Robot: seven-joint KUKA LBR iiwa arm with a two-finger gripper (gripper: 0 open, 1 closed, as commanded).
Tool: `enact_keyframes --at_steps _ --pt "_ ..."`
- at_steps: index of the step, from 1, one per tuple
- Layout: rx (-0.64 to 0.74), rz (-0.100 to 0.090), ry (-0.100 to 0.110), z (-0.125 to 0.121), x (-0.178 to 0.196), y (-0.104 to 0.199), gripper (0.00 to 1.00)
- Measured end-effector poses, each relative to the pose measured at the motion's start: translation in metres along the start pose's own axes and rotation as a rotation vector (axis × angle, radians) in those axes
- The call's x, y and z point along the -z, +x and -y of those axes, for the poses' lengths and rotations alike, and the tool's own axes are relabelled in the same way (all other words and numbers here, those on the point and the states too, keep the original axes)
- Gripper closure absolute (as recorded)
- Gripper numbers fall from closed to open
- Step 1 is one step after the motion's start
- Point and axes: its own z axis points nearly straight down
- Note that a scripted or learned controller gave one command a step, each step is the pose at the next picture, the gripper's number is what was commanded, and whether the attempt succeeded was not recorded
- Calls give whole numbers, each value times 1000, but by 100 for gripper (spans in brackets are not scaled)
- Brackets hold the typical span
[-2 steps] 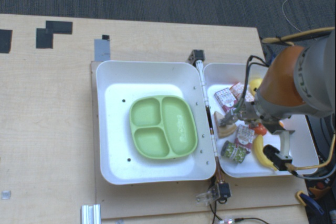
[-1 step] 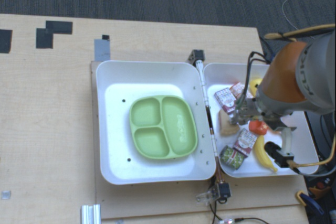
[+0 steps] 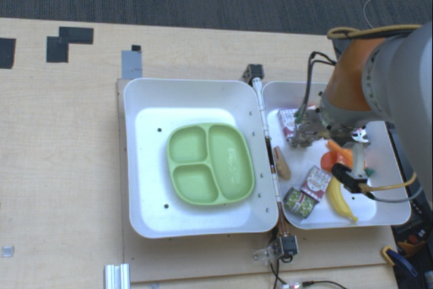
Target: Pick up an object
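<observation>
1 grey arm [image 3: 399, 71] enters from the right, orange band above the wrist. Wrist points downward; gripper [image 3: 308, 132] sits low, its tip obscured by the wrist housing.

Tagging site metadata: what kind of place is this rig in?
Likely a robotics lab or test cell: a wooden bench with two white bins, toy food such as a banana, loose cabling, grey carpet beyond.
</observation>
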Motion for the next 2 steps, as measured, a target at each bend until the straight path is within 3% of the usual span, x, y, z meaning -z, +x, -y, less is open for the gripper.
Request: enact_keyframes --at_steps 1,2 --pt "0 0 1 1 -1 0 0" --pt "5 0 -4 -1 11 1 100"
